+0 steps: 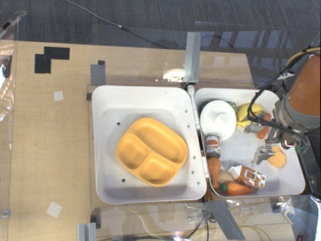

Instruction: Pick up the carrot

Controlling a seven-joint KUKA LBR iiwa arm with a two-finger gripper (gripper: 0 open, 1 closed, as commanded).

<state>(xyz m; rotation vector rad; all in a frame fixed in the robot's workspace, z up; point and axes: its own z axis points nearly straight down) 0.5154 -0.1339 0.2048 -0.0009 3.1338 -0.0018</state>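
Observation:
The carrot (238,188) lies along the front wall of the right bin (296,185), orange, with its green top pointing left. It is partly tucked under an orange-and-white carton (250,176). My gripper (265,153) hangs over the bin's right half, up and to the right of the carrot and well apart from it. It is just left of a yellow waffle-like piece (277,159). Nothing shows in the gripper.
The right bin also holds a white bowl (218,118), a banana (248,112), a small can (212,145), an orange-brown piece (214,168) and a small orange item (262,131). A yellow divided plate (152,150) sits in the left bin (105,185).

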